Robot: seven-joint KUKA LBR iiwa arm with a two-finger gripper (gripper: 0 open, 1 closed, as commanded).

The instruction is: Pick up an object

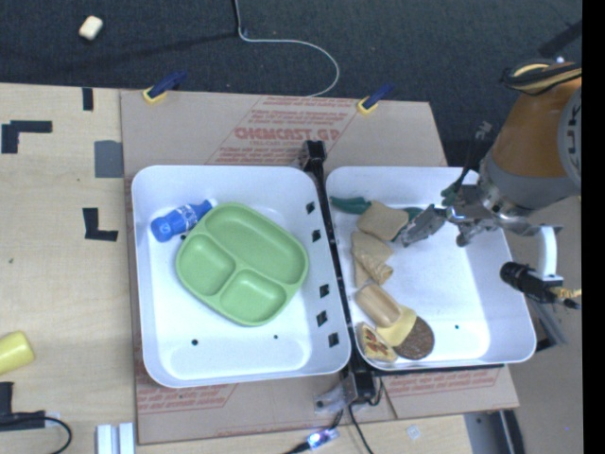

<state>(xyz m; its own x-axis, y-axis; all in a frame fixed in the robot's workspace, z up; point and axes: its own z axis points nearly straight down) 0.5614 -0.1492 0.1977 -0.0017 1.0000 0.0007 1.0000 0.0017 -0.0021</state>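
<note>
Camera view, read from the left: the left bin (151,282) holds a green divided plate (242,263) with a blue bottle (180,220) touching its upper-left edge. Right of the divider, the right bin (482,339) carries a cluster along its left wall: a tan block (381,219) at the top with something dark green (348,202) just beside it, a crumpled tan piece (371,257) below, then a tan roll (378,303) and a brown disc (414,339) near the lower left corner. The gripper (421,225) sits just right of the tan block, in the upper middle of this bin, low over the white floor; whether it is open or closed I cannot tell, and nothing is visible in it. The arm (534,149) enters from the right edge.

The tan block looks like the likeliest pick. To do it well, the gripper should shift left until centred over the block, straddle its narrower sides, and descend clear of the bin wall and the crumpled piece before closing.
</note>
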